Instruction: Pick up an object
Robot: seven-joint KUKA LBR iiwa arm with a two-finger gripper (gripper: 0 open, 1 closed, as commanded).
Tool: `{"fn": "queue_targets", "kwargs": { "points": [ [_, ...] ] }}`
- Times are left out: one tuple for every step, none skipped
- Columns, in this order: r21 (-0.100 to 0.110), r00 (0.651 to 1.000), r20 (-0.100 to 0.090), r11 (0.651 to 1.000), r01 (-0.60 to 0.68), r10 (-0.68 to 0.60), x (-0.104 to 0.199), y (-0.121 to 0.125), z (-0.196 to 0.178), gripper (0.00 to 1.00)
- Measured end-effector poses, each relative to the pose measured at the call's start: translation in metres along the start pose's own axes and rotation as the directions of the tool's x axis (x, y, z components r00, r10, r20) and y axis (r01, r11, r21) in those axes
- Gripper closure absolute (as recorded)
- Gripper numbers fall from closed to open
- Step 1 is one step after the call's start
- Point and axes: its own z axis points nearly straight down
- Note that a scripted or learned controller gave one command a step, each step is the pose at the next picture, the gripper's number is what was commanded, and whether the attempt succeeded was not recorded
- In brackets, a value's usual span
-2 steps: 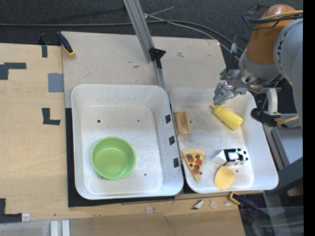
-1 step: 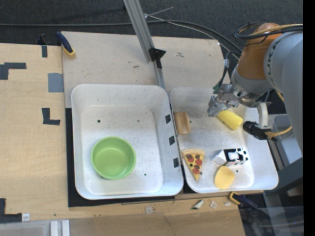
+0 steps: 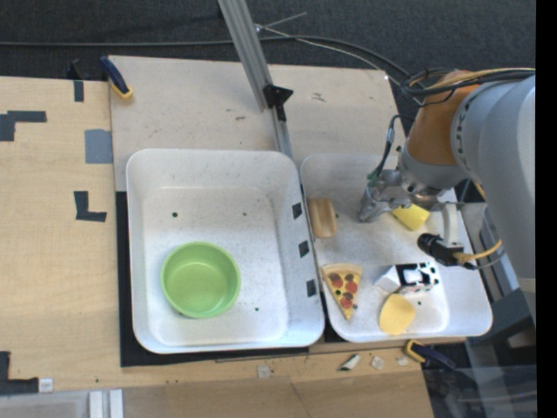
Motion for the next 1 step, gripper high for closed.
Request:
{"fn": "queue_targets", "kwargs": {
  "points": [
    [-0.004,1.000,-0.001,1.000,0.001,-0.001,0.0003,0.0001,-0.0009,0.00]
  ]
}}
